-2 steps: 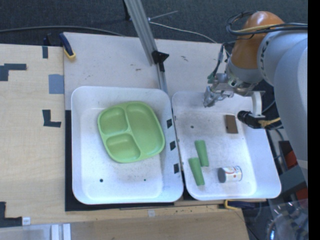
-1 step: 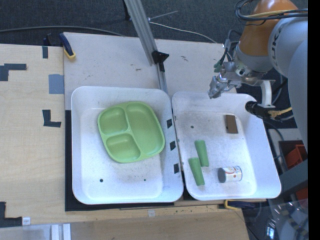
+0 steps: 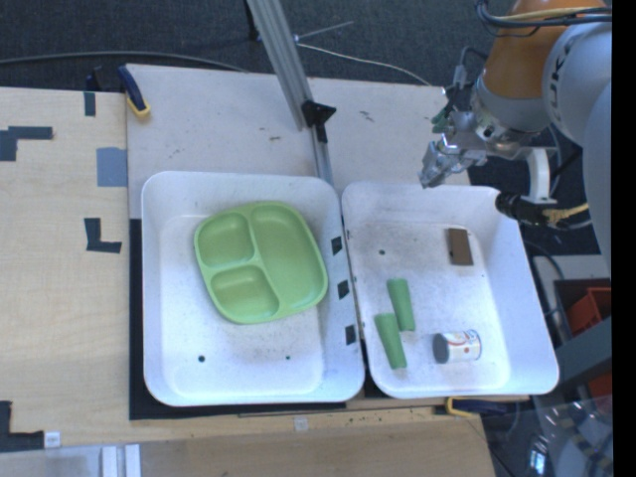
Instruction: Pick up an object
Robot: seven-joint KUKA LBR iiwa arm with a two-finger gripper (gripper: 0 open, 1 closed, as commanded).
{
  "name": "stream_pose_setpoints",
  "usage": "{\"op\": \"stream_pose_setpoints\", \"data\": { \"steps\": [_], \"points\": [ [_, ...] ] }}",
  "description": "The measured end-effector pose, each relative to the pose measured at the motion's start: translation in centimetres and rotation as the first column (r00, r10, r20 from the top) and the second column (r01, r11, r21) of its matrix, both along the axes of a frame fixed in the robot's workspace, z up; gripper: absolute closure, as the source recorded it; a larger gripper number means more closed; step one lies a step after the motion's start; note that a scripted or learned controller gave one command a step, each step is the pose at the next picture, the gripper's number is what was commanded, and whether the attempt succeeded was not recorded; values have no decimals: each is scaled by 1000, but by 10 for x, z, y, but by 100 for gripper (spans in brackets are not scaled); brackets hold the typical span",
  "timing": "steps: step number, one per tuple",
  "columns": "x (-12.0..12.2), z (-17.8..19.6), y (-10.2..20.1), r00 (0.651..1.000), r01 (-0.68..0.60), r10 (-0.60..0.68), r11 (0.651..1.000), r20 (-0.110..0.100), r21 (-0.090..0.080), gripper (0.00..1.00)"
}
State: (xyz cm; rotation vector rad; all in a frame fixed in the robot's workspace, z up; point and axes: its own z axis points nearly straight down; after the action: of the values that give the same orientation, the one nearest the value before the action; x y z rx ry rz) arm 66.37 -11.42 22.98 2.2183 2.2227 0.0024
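Lowest in the right-hand bin [image 3: 517,266], and well apart from the gripper [image 3: 434,175], lies a small white can [image 3: 457,347] on its side with a grey end and red marking; just beside it rest two green cylinders [image 3: 396,322], close together and nearly parallel. A brown block [image 3: 458,246] lies alone, nearer the gripper than the rest but clearly apart from it. Poised over the far rim of that bin, the gripper carries nothing between its tips; how wide it stands cannot be told at this angle. Away to the gripper's side, the other bin [image 3: 159,266] contains a green divided plate [image 3: 260,261]. Risks, as judged: a straight descent from this position would meet the bin rim, not an object. The can may roll when touched. The two cylinders sit close enough that closing on one could nudge the other. The flat block offers little height for purchase.
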Motion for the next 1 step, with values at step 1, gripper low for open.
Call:
{"op": "stream_pose_setpoints", "data": {
  "steps": [1],
  "points": [
    [-34,3,43,1000,-2,2,1000,-4,1,100]
  ]
}}
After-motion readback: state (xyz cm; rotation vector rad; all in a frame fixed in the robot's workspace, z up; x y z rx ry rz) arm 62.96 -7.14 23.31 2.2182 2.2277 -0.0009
